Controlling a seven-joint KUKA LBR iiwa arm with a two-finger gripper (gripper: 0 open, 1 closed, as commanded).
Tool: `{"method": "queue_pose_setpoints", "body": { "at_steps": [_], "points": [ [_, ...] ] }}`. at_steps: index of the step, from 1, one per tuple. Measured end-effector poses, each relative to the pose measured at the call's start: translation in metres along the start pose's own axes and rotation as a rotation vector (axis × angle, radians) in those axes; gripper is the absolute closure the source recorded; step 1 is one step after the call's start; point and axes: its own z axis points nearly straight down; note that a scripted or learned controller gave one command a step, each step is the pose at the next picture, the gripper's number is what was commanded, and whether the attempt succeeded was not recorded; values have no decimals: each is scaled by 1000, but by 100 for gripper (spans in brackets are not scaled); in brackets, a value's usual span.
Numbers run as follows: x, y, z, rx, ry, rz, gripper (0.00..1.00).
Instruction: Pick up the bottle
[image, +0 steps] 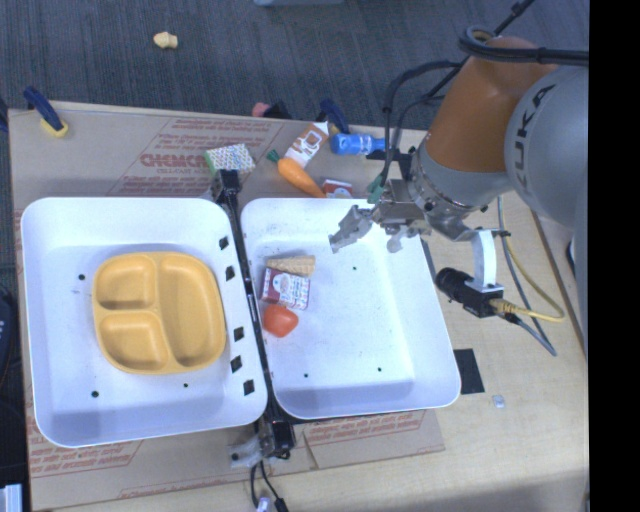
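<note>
beyond the right white plastic bin's (430, 330) far rim, on the cardboard, lies the small white bottle w/ orange label (306, 146), long axis slanted, up-left of the grey two-finger gripper (370, 228), whose spread fingers pinch nothing.

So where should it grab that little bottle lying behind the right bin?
Probably across the middle of the bottle, from straight above: it lies flat on the cardboard with its long sides exposed, though a carrot lies close beside it.

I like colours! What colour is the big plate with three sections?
Yellow: the compartmented plastic plate in the left white bin, camera view.
</note>
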Motion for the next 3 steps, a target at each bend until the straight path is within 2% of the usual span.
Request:
{"method": "queue_pose_setpoints", "body": {
  "at_steps": [1, 2, 3],
  "points": [
    [0, 0, -10, 2, 0, -5, 100],
    [-48, -19, 140, 3, 1, 189, 100],
    [-29, -94, 135, 1, 2, 0, 100]
  ]
}}
